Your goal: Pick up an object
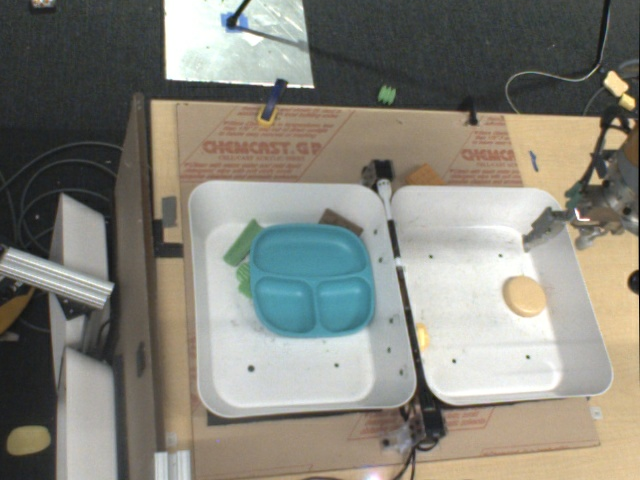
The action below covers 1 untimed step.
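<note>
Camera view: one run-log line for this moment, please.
gripper: over right bin rim | tan round object: right bin, untouched | blue tray: left bin

two white bins (300, 393), one blue tray (310, 278), one tan disc (524, 296)

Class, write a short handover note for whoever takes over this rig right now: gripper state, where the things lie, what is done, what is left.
Gripper: at the right bin's upper right rim, holding nothing that can be seen.
Right bin: one round tan object lies near the right wall, below the gripper and apart from it.
Left bin: blue divided tray on top of green pieces and a brown piece.
Done: nothing lifted yet.
Left: grasp and lift an object; the round tan one is probably the nearest.
</note>
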### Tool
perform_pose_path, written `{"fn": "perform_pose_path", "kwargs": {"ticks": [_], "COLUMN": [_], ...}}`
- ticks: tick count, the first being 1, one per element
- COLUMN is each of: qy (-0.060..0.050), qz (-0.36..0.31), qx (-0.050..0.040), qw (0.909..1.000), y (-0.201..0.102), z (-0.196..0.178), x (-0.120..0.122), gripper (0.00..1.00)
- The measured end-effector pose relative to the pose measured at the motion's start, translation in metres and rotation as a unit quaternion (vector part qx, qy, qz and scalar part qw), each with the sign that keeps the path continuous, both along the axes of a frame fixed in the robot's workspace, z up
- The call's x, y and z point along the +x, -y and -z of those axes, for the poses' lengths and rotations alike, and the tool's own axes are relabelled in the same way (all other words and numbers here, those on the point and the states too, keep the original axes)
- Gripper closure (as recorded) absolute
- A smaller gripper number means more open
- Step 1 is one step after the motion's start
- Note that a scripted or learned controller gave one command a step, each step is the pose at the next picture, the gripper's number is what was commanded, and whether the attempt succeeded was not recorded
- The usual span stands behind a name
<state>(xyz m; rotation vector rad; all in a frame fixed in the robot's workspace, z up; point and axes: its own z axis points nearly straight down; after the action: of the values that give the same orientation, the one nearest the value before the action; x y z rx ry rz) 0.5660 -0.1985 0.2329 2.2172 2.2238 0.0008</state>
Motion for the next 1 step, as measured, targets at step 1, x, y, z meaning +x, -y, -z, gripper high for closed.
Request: {"fn": "perform_pose_path", "kwargs": {"ticks": [1], "qy": [0.0], "qz": [0.0], "qx": [0.0], "qw": [1.0], "y": [0.0], "z": [0.0], "x": [0.0], "gripper": [0.0]}}
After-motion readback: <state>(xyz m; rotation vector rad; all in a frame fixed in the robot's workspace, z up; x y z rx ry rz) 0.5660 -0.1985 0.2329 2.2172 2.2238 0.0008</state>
